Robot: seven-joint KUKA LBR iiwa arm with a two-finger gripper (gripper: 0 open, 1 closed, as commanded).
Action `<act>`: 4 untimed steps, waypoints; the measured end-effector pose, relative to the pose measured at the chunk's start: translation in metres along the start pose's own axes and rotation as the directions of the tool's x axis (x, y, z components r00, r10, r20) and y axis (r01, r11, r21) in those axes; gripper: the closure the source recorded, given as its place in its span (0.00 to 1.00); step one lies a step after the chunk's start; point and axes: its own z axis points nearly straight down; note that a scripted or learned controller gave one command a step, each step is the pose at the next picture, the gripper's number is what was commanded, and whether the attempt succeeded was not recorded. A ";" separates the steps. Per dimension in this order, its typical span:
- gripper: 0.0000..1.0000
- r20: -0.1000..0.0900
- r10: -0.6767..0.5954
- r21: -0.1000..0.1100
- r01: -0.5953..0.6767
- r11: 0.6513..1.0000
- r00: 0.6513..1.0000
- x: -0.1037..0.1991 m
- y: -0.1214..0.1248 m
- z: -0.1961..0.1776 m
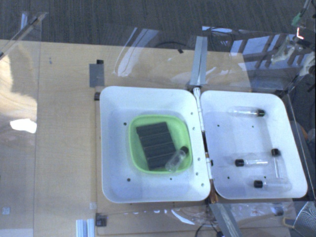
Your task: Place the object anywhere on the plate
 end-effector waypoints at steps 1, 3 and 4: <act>0.00 0.000 0.000 0.000 0.000 1.000 1.000 0.000 0.000 0.000; 0.00 0.000 0.000 0.000 0.000 1.000 1.000 0.000 0.000 0.000; 0.00 0.000 -0.066 -0.004 0.066 0.998 0.998 -0.001 -0.005 -0.087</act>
